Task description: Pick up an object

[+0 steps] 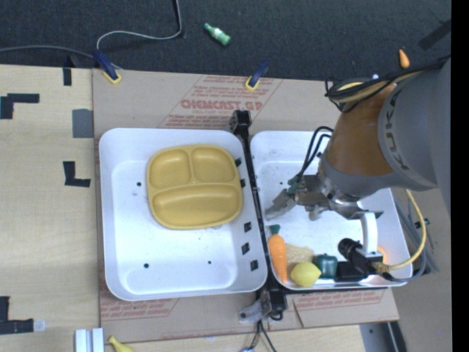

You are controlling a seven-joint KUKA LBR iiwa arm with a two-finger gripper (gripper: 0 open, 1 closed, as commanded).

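In the right bin, my gripper hangs over the left middle of the floor, open, with nothing between its fingers. Just below it, near the front left corner, lies an orange carrot. A yellow lemon sits beside the carrot at the front wall, with a pale beige piece between them. A small dark green object lies to the right of the lemon. The arm covers the right half of this bin.
The left bin holds a yellow divided plate in its back half. A black divider runs between the bins. A small green object lies on the dark surface behind the bench.
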